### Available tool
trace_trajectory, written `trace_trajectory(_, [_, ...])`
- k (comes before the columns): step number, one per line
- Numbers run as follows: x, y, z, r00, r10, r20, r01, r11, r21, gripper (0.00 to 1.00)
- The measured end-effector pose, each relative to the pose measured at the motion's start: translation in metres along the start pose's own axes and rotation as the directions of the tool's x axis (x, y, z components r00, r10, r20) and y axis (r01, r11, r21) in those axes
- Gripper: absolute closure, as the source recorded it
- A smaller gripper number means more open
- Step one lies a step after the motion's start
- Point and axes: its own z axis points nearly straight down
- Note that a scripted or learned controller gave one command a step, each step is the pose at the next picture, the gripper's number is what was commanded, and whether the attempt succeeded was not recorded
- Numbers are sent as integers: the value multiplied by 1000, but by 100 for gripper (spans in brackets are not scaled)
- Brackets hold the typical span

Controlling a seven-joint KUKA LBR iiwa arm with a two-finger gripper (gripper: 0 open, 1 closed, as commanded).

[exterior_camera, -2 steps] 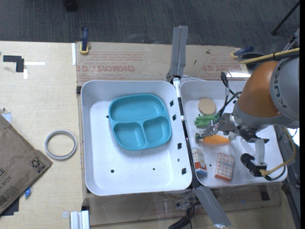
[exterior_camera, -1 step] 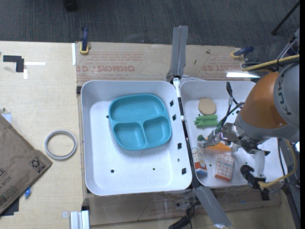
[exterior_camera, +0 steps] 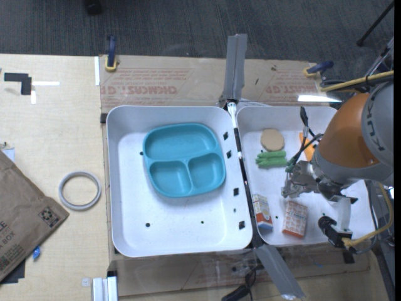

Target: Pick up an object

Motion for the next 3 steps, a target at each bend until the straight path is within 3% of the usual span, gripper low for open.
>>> trace_trajectory(1, [0, 0, 0, 1000, 0, 0, 0, 1000, 0, 0])
trace_trajectory(2, [-85, 88, -68, 999, 39, 4, -39, 999, 7, 0])
trace_trajectory(3, [-91, 105, 13, 998, -57, -3, 57, 998, 7, 0])
